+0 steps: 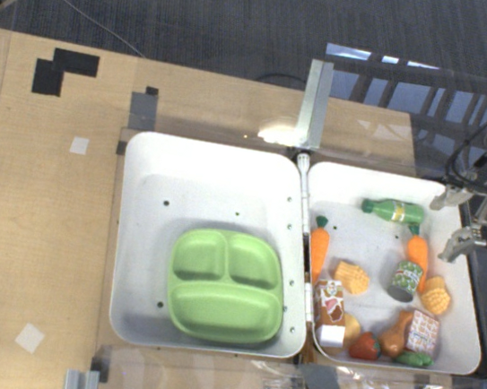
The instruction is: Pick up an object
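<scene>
Arm: grey, entering at the right edge of the frame, upper part, above the right bin's far right corner.
Gripper point(460, 221): two pale fingers point(459, 243) hang over the right rim of the right bin, spread apart with nothing between them.
Right bin point(381, 184): white, holding all the small toy food.
Green bottle point(394, 211): lying on its side near the bin's upper edge, left of the gripper.
Carrot point(318, 250): along the bin's left wall.
Green can point(406, 279): centre right, just below an orange piece point(417, 251).
Milk carton point(330, 313): lower left of the bin, beside a red tomato point(365, 346).
Left bin point(157, 167): white, with a green divided plate point(226, 284) at its lower centre.
</scene>
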